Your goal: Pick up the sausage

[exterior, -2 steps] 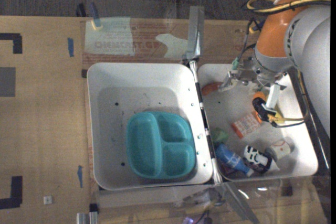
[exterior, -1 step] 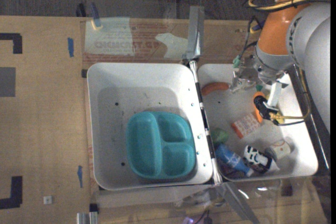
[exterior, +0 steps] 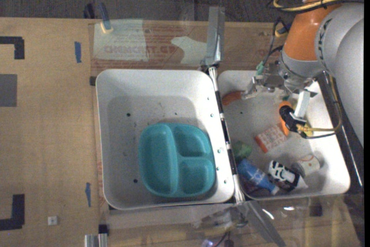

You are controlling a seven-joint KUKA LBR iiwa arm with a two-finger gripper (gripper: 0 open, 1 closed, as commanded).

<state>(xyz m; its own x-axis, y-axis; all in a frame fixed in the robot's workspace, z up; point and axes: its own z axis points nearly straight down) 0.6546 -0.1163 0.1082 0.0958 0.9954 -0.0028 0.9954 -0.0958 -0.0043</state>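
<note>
Along the right bin's near edge, the blue toy and striped packet lie well apart from the target, so they pose little risk. Farther back, the sausage hugs the far left corner. A descending hand could strike the wall or skid off it. It looks small, rounded and orange-brown. Whether the hand is released or clenched, I cannot tell.

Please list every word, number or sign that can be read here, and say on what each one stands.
Faint reddish print on the clear panel behind the left bin: too blurred to read.
Striped orange packet in the right bin: print too small to read.
Nothing else carries text.
</note>
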